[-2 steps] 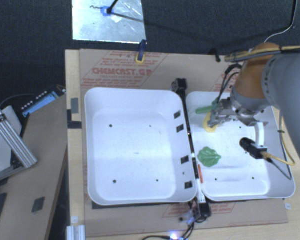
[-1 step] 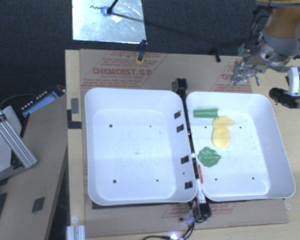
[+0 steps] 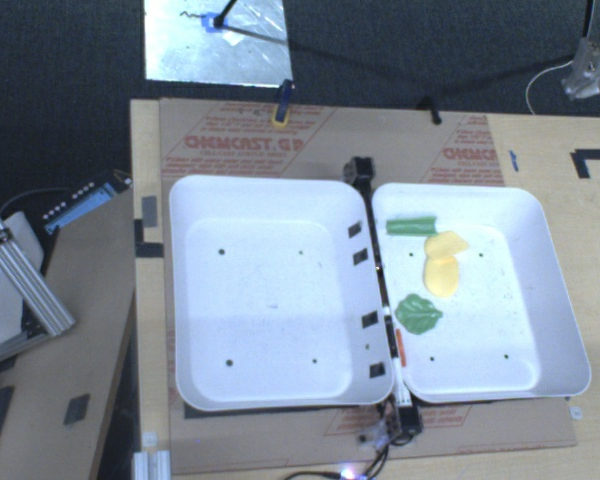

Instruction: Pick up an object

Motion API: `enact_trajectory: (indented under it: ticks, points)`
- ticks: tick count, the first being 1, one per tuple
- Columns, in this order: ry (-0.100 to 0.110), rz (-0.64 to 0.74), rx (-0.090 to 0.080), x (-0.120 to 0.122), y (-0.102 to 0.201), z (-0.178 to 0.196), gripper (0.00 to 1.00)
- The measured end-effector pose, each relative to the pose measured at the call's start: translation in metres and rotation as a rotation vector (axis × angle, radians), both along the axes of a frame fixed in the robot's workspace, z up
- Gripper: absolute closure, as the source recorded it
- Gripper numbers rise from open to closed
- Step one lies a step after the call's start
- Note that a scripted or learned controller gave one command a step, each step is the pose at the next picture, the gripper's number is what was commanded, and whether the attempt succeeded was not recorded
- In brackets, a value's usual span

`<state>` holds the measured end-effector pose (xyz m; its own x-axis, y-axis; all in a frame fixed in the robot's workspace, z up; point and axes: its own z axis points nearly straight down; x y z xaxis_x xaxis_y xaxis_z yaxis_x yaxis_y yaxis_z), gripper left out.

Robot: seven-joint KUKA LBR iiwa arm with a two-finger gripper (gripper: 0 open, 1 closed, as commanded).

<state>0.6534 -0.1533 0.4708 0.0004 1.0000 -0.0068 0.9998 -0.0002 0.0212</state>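
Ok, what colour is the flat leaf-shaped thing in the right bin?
Green; the leaf shows clearly in the camera view.

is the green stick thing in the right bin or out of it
In. The green stick lies flat on the floor of the right bin, near its far left corner, just above the yellow pieces.

You can't read what the metal piece (image 3: 592,66) at the frame's right edge is; the aluminium rail (image 3: 15,268) runs off the left edge.

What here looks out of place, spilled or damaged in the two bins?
Nothing stands out. The green stick-shaped piece, two yellow pieces and green leaf-shaped piece lie loosely together inside the right white bin, none spilled outside.
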Motion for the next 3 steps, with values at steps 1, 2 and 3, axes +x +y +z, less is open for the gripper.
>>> enact_trajectory:
  ticks: [1, 2, 3]
  points:
    - [0.013, 0.010, 0.007, -0.002, 0.051, 0.037, 1.00]
    - [0.014, 0.009, 0.007, 0.016, 0.098, 0.067, 1.00]
    - [0.018, 0.008, 0.008, 0.015, 0.139, 0.064, 1.00]
